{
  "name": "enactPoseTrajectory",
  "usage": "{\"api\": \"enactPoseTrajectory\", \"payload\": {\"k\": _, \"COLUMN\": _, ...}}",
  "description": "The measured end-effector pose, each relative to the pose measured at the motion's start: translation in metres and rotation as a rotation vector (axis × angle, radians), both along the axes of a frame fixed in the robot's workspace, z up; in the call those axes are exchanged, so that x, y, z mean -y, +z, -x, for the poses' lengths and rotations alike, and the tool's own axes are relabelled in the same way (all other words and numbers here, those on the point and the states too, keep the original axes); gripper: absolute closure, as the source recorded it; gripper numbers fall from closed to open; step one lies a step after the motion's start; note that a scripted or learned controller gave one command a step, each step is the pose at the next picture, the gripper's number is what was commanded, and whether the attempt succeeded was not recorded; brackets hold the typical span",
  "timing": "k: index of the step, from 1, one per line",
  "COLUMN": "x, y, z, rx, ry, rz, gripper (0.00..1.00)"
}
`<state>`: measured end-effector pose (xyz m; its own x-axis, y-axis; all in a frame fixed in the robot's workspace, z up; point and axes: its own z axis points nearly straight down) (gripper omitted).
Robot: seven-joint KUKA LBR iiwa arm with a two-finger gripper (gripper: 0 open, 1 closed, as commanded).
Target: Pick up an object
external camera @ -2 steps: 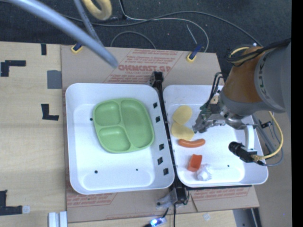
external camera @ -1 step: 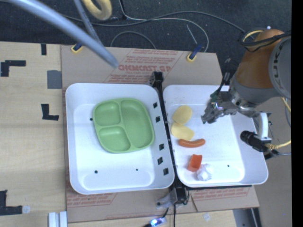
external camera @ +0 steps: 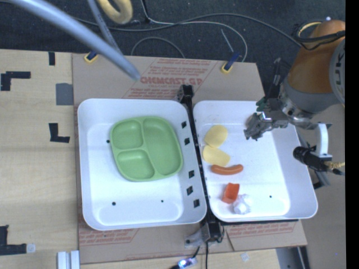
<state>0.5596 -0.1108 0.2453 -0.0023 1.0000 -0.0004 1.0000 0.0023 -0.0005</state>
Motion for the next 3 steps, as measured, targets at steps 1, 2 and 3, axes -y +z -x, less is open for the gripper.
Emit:
{"api": "enactPoseTrajectory", "payload": {"k": 1, "x": -0.052, "y": -0.011, "z": -0.013, "rx": -0.006, "ry": 0.004, "rz": -0.001, "gripper": 1.0}}
{"api": "enactPoseTrajectory", "payload": {"k": 2, "x": -0.103, "y": -0.007, "z": -0.025, "rx": -0.005, "ry": 0.005, "rz": -0.002, "gripper": 1.0}}
{"api": "enactPoseTrajectory", "payload": {"k": 3, "x": -0.15, "y": -0.026, "z": -0.039, "rx": -0.006, "ry": 0.004, "rz": 0.0, "gripper": 1.0}}
